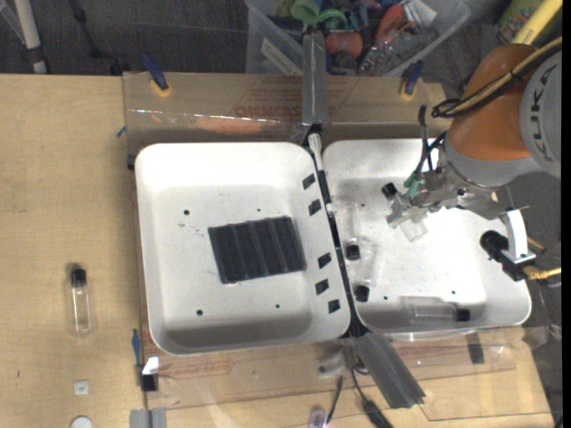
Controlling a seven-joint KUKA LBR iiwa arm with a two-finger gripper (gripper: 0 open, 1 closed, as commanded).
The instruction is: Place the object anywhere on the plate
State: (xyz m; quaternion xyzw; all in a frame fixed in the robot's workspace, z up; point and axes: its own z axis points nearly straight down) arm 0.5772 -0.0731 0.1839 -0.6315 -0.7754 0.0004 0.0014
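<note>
The vial (433,309) I take for my object lies on its side in the right bin (500,279), close along the near wall, its black cap (462,314) pointing to the view's right. From the camera above the bench, the plate (257,248), a dark ribbed slab, lies flat in the middle of the left bin (178,185), across the divider and well apart from the vial. My gripper (409,221) hangs over the middle of the right bin, farther from the camera than the vial and not touching it. I cannot tell from here whether it is clenched or released, and I see nothing held in it. Two other small dark-capped pieces (353,251) (361,292) lie near the divider, but they are too small to make out. I judge the vial to be light, stiff and smooth. It is clear plastic or glass, so it is likely slippery and apt to roll, and it may crack if squeezed hard. I would take it across the body near the middle, square to its length, with a gentle pinch. The near wall leaves little room on that side. Once it is on the plate, the ribs may keep it from rolling.
</note>
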